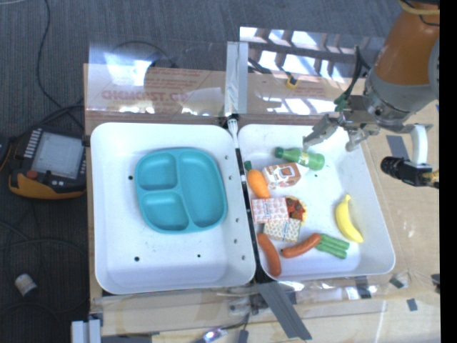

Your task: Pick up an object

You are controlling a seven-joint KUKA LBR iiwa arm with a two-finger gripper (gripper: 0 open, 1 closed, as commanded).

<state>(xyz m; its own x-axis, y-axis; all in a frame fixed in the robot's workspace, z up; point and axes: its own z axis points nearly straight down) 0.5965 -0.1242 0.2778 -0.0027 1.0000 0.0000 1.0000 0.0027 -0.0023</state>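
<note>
Gripper: the grey two-finger gripper hovers with fingers apart, holding nothing, over the right white bin's far edge.
Likely target: the small green plastic bottle lies just beneath, probably within reach.

The arm reached in from the upper right, its orange band above a grey wrist tilted down and to the left. Its hand hung with two fingers spread apart, one finger angled far left, the other pointing downward, nothing between them.
</note>
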